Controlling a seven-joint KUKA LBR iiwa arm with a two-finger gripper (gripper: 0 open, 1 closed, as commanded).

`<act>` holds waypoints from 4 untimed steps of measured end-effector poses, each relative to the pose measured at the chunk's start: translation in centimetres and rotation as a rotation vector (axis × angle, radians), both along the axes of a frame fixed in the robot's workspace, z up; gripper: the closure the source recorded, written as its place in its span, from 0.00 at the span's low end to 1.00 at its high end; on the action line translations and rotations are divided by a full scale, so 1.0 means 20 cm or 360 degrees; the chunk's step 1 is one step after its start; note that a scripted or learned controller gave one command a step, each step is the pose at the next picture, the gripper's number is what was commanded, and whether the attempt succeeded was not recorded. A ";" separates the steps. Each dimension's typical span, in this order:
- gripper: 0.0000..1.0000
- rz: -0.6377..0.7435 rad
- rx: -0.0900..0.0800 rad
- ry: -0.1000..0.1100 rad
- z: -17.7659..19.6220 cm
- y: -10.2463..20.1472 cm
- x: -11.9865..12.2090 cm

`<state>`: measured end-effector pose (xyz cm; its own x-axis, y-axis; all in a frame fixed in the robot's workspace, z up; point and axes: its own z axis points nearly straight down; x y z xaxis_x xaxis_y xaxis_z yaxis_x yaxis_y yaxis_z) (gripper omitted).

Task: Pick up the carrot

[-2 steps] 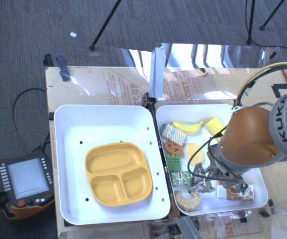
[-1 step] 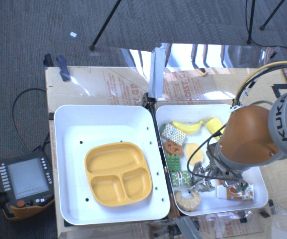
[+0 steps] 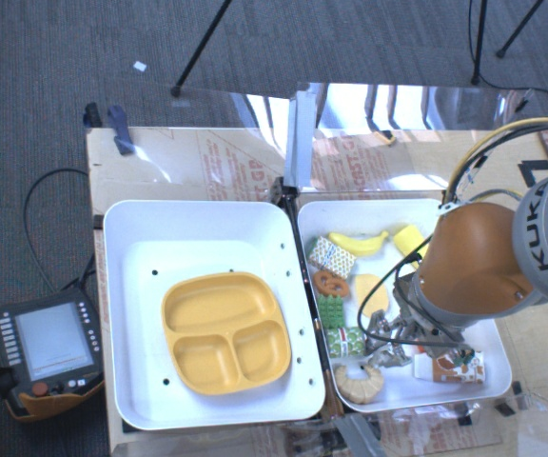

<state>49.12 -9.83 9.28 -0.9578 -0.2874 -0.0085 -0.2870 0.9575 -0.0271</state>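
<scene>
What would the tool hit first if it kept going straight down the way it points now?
Probably the bare floor of the right bin, between the bagel and the small carton. The tool hangs over that gap, though depth is hard to judge from this slanted view.

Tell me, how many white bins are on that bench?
2. The left bin holds a yellow divided tray. The right bin beside it holds the toy food, with the arm over it.

One camera, seemingly high, looks slantwise onto both bins [image 3: 122, 255].
</scene>
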 end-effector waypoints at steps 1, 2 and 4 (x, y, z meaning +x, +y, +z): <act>1.00 -0.0080 0.0005 0.0005 0.00 0.00 0.00; 1.00 -0.0062 0.0003 0.0004 0.00 0.00 0.00; 1.00 0.0371 -0.0002 0.0015 0.00 -0.01 -0.02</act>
<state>48.74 -10.07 9.20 -0.8656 -0.5007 0.0003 -0.5006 0.8653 -0.0246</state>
